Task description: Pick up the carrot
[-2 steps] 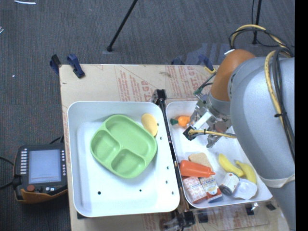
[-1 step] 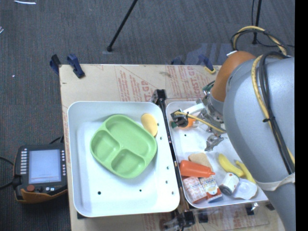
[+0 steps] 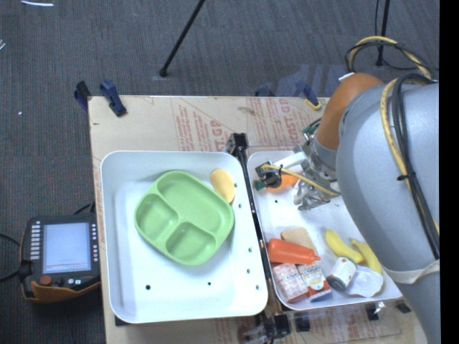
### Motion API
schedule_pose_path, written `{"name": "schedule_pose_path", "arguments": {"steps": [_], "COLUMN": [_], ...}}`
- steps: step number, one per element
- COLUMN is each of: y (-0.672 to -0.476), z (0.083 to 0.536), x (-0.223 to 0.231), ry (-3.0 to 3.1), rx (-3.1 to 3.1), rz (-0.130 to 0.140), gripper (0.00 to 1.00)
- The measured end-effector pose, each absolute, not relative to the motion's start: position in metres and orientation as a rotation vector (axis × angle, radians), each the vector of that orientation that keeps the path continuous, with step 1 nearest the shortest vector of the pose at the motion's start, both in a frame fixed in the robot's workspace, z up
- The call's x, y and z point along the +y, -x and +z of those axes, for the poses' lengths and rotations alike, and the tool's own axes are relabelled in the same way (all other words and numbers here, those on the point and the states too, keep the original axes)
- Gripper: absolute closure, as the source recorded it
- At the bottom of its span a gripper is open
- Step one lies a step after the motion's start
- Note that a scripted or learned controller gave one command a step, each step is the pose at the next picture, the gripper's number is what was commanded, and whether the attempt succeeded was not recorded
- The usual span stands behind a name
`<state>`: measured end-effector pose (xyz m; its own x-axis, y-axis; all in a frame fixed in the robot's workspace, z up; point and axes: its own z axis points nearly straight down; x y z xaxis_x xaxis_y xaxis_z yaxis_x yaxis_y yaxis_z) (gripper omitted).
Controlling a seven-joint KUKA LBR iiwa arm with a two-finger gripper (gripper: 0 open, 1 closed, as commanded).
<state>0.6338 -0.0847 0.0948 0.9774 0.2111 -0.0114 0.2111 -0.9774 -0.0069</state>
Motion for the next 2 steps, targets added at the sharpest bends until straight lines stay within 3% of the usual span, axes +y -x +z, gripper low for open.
{"name": "schedule_pose_path", "arguments": {"steps": [1, 2], "y": [-0.6032, -0.6034], "z": [0.0861, 0.0861], "x": [-0.1642, -0.1638], "ry": [3.03, 3.029], "rx": [-0.814, -0.814], "rz": [0.009, 0.008], "gripper": [1.0, 0.0]}}
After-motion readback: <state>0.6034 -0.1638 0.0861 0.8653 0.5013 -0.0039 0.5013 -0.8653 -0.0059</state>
